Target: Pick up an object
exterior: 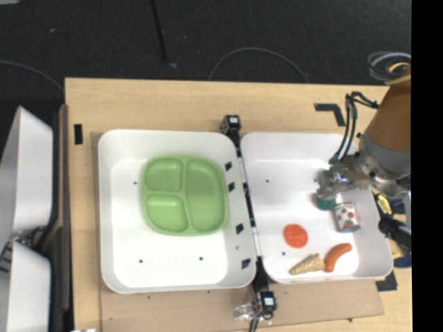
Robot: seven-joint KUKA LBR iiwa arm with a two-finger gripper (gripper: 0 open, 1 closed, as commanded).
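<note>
The right bin (277, 159) holds a round red-orange object (296, 236), a tan cone-shaped piece (306, 264), an orange sausage-like piece (338, 255) and a small white box with red print (347, 216). My gripper (328, 191) hangs low in the right part of this bin, just up and left of the white box. A greenish thing (325, 201) sits at its tips; whether it is held is unclear. The arm's orange band (394, 113) rises at the right edge.
The left bin (118, 254) contains a green divided plate (185, 194). Black clips (243, 227) run along the seam between the bins. Cables (353, 106) loop near the arm at the back right. The wooden bench (152, 102) surrounds both bins.
</note>
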